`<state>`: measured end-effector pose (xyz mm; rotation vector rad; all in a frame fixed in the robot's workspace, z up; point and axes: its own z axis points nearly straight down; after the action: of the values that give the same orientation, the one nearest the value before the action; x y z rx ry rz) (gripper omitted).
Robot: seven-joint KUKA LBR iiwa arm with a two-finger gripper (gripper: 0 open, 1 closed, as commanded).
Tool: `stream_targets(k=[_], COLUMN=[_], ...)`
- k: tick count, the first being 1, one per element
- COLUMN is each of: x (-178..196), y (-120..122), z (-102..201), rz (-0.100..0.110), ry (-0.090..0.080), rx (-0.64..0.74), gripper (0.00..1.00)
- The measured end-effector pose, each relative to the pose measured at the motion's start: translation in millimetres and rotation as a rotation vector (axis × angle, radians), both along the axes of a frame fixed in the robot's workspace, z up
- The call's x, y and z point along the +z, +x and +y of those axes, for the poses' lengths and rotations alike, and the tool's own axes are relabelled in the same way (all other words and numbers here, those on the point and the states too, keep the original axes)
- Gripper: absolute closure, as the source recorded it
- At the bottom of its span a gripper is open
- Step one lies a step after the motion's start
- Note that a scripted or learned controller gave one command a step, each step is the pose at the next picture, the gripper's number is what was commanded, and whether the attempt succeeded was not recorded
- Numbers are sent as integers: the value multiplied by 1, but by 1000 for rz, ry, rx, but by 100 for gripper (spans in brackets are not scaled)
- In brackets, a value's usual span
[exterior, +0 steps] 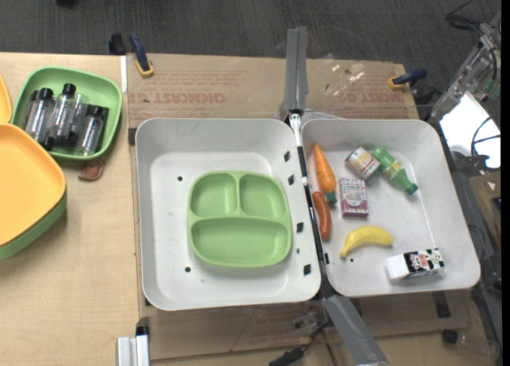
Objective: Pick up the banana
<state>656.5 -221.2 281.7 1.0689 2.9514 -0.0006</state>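
Observation:
A yellow banana (366, 240) lies in the right bin (450, 197), toward its front and near the middle. It curves with its ends pointing left-down and right. A white carton (414, 264) sits just to its front right, and a pink box (354, 198) lies just behind it.
The right bin also holds a carrot (323, 169), a red sausage (322, 214), a small can (362, 163) and a green bottle (394, 169). The left bin (159, 197) holds a green divided plate (239, 221). On the bench at left are a green tray of bottles (68, 113) and stacked orange plates (24, 189).

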Motion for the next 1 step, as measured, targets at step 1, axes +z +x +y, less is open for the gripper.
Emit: stream_targets(k=[1], x=[-1], y=[-2], z=[0], rz=[0], ry=[-1], rx=[83], gripper=[100])
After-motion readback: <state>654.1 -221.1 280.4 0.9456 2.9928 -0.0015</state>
